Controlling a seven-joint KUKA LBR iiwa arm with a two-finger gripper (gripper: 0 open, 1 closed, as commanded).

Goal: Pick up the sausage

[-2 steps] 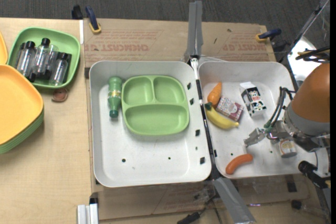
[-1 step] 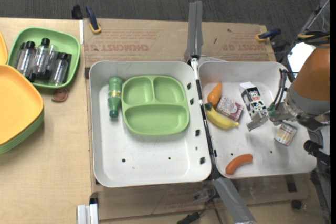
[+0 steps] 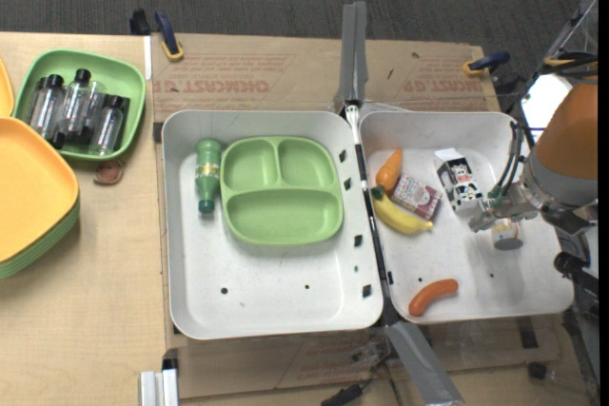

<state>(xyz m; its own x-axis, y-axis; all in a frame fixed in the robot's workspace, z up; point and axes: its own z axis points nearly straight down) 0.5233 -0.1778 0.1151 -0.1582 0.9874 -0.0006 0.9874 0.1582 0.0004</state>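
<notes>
Orange-red toy sausage (image 3: 433,296): lay on the floor of the shallow white right-hand bin (image 3: 495,138), lower centre of that bin, close to its front rim. Rested at a slight tilt, right end higher in the frame. Touched nothing else.

Two-finger gripper (image 3: 500,223): hung at the right-centre of the frame, over the right part of the same bin, on the grey arm with the orange band (image 3: 571,143). Stood up and to the right of the sausage, well apart from it. Carried nothing visible. Claw state: could not be told, detail too blurred.

Other contents of the right-hand bin, upper left portion:
- Yellow toy banana (image 3: 402,216), lay slantwise near the left wall.
- Orange toy carrot (image 3: 388,168), just above the banana.
- Small pink packet (image 3: 416,196), touched the banana on its upper right side.
- Small white and black box (image 3: 457,178), right of the packet, left of and near the gripper.

Shallow white left-hand bin (image 3: 176,233), centre of the frame:
- Held a light green divided plastic plate (image 3: 281,188) with three compartments, in its upper half.
- Held a green plastic bottle (image 3: 206,174), laid just beside the plate's left edge.

Upper left of the frame: green square tray of dark-capped bottles (image 3: 81,100). Below it, at the left edge: stack of orange plates (image 3: 33,195).
</notes>
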